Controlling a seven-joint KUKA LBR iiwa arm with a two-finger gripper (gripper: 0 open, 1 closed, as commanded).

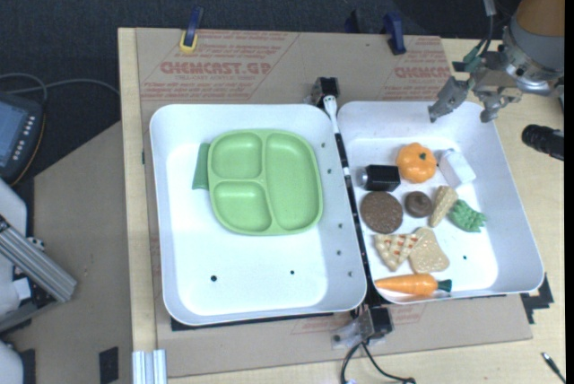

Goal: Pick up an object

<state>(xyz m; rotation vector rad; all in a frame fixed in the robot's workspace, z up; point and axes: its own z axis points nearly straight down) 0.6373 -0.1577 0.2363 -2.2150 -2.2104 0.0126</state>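
Overhead, end effector (466, 107) spread open, holding nothing, above right bin (511, 221).

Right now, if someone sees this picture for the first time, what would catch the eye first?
The green tray, with three compartments, stands out in the middle of the left bin. Next comes the crowd of toy food in the right bin, above all the orange pumpkin and the carrot at the near edge. The gripper hangs open over that bin's far right corner, holding nothing.
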